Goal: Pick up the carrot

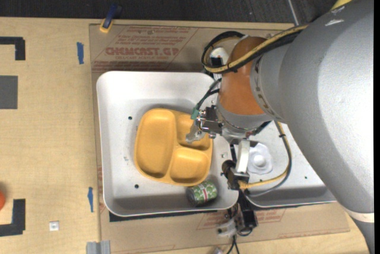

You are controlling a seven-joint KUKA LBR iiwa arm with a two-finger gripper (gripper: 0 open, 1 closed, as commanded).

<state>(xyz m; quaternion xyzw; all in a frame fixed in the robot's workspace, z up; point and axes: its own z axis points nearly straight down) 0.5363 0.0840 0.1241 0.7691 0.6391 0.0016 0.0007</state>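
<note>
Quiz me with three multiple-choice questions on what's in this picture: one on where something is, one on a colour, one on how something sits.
1. Where is the small can?
A. In the left bin, near its front wall
B. On the cardboard behind the bins
C. Inside the yellow tray

2. What colour is the divided tray?
A. Blue
B. Yellow
C. Black

3. How does the can sit?
A. Upright
B. On its side
C. Stacked on another can

Answers: 1 A, it lies just in front of the tray inside the left bin. 2 B, plainly yellow. 3 B, its round end faces sideways.
</note>
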